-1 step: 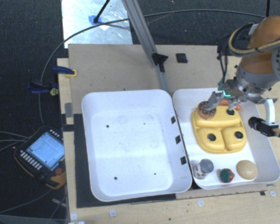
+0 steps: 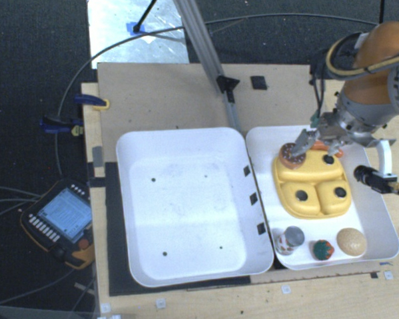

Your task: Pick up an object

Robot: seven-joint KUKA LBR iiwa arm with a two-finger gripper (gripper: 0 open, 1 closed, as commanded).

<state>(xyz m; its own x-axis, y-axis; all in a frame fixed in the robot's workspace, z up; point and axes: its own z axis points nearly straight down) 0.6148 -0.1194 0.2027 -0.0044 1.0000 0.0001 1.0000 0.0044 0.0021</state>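
Bench [image 2: 183,96], tan board on dark floor, carried two white bins. Left bin [image 2: 131,192] lay beside the right bin [image 2: 384,239]. Right bin contents: yellow tray [image 2: 314,186]; gripper [image 2: 318,139] over the tray's far edge, grip state not discernible; beige ball [image 2: 351,241] nearside of tray; brown round piece [image 2: 291,155] at tray's far-left corner; green-red ball [image 2: 323,250]; grey knob [image 2: 293,236].

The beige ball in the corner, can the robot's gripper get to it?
Probably yes. The beige ball lies uncovered in the right bin, beside a green-red ball. The gripper hovers over the yellow toy nearby.
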